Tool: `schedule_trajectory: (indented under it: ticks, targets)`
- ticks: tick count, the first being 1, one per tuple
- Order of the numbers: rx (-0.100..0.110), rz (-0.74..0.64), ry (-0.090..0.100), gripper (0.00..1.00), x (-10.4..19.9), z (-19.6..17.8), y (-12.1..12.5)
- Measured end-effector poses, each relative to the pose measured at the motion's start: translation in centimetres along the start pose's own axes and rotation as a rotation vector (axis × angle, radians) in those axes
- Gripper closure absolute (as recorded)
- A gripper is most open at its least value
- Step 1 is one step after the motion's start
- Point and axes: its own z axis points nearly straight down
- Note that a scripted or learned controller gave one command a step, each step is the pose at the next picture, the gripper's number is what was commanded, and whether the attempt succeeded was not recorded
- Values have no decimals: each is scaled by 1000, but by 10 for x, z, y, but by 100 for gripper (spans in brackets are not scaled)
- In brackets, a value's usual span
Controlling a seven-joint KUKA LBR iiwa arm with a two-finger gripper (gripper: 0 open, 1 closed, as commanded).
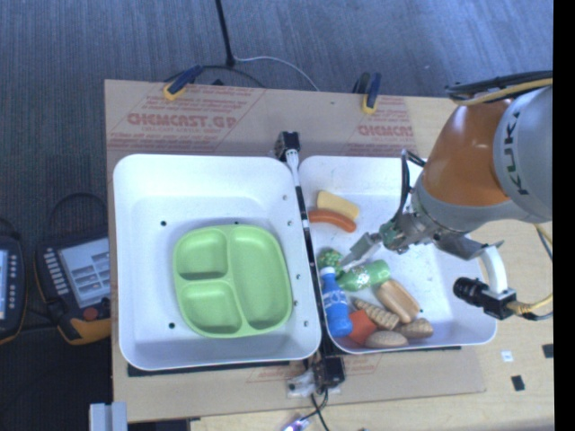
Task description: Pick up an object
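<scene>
The right bin (449, 281) holds a heap of toy food. A yellow piece (338, 206) and an orange-red sausage (331, 222) lie at its back left. Along the left wall are a small green piece (329, 259), a green bottle (364, 275) and a blue bottle (335, 304). Toward the front are a red piece (360, 328), a hot-dog bun (398, 299) and brown pieces (388, 338). My gripper (361, 248) reaches down and leftward into this bin, just above the green bottle and beside the small green piece. Nothing can be seen held in it.
The left bin (144, 241) carries a light green divided plate (234, 278). A ridge (304, 241) separates the two bins. The arm's orange wrist (467, 164) hangs over the right bin's far right side. Clamps (368, 94) and cables sit at the bench's back edge.
</scene>
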Motion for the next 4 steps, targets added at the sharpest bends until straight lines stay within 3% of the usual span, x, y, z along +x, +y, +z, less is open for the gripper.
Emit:
schedule_trajectory:
  ticks: [1, 2, 3, 4]
  targets:
    - [-12, 53, 0, 0, -30, 82, -14]
    - [-4, -259, -7, 0, -43, 96, -8]
    - [-4, -161, -1, 0, 23, -1, 56]
    - [-1, -136, -1, 0, 39, 0, 83]
